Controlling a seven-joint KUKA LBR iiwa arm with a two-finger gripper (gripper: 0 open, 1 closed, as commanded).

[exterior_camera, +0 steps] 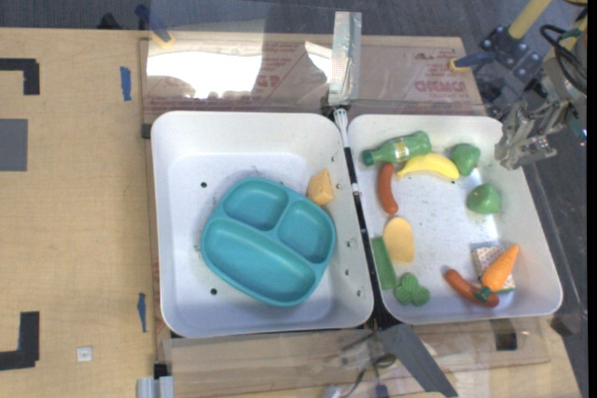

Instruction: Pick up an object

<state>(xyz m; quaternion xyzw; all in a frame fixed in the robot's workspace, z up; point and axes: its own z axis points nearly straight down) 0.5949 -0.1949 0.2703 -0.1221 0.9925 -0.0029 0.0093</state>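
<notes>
The right bin (546,242) holds several toy foods: a green bottle (399,147), a banana (429,166), two green vegetables (464,156) (483,198), a red sausage (386,188), a yellow-orange fruit (399,240), a green stick (383,262), broccoli (411,290), a carrot (499,267) and a red chili (465,284). My gripper (516,152) hangs over the far right rim of that bin. It is to the right of the upper green vegetable and apart from every object.
The left bin (177,200) carries a teal divided plate (269,240) and a small orange piece (321,188) by the shared wall. A small patterned box (483,254) lies beside the carrot. Clear sheets and a taped post (345,51) stand behind the bins.
</notes>
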